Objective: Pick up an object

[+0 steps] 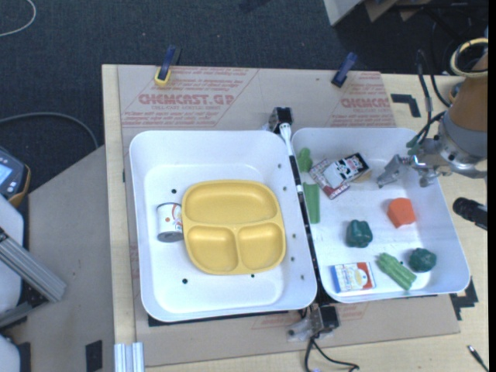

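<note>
- Two white bins are seen side by side on the bench [225,91]: the left bin [155,285] and the right bin [453,246].
- The tool [408,173] is hovering over the right bin's upper right area, fingers spread apart, nothing pinched between them.
- An orange block [401,211] is sitting just below the tool, apart from it.
- A small printed carton [339,173] lies left of the tool.
- Also spotted in the right bin: a dark green pepper-like toy [358,233], a green bean-like piece [395,270], another dark green lump [422,260], a small box [352,277].
- The left bin is taken up by a yellow divided plate [232,225], with a small can [169,222] touching its left edge.
</note>
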Action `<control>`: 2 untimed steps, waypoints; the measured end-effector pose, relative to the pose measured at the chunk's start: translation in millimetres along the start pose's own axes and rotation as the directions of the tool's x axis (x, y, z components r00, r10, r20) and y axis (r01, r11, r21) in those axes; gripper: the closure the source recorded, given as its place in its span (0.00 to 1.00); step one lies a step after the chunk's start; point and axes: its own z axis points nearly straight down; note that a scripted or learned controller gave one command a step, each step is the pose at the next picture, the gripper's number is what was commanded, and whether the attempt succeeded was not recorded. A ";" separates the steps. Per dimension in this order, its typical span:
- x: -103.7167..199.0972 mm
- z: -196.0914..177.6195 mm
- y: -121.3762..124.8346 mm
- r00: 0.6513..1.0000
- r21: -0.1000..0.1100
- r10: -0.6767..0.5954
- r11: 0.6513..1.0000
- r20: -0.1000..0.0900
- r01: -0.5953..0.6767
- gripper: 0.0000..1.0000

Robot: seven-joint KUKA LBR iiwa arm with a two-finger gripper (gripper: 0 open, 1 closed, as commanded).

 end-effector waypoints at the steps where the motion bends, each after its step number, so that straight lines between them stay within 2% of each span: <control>1: 1.9 55.0 -0.5 1.000 -0.001 -0.001 1.000 -0.003 0.001 0.00; 2: 0.7 42.3 0.7 1.000 -0.005 -0.002 1.000 0.001 0.002 1.00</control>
